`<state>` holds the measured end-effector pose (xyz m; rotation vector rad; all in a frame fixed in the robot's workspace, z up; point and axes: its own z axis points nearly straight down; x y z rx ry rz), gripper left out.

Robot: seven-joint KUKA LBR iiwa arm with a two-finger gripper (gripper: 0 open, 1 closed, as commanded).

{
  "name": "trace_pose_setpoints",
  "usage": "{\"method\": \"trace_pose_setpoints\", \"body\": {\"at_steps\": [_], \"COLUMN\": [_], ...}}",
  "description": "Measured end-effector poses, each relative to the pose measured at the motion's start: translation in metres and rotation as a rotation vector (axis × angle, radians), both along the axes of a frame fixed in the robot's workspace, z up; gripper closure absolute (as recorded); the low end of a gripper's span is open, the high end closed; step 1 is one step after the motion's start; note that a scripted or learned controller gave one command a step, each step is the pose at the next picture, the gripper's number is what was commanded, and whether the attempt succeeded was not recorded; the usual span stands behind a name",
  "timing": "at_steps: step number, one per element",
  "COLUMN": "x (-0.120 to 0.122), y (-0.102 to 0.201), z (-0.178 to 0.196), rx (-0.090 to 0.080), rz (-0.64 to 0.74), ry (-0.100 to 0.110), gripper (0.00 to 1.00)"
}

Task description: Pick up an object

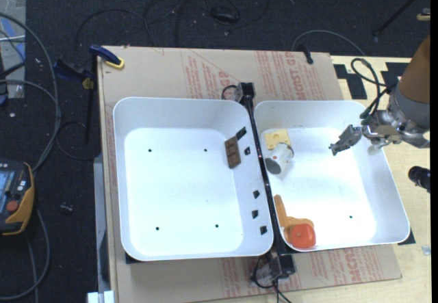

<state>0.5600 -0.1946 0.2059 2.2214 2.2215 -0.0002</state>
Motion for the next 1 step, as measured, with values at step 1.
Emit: {"method": "trace_pose_setpoints", "body": {"at_steps": [1], "x": [0.0279], "y": [-0.0246], "z": [-0.0029], "rx": [0.0], "rz": [0.0], "ry": [0.0], "gripper": [0.0]}}
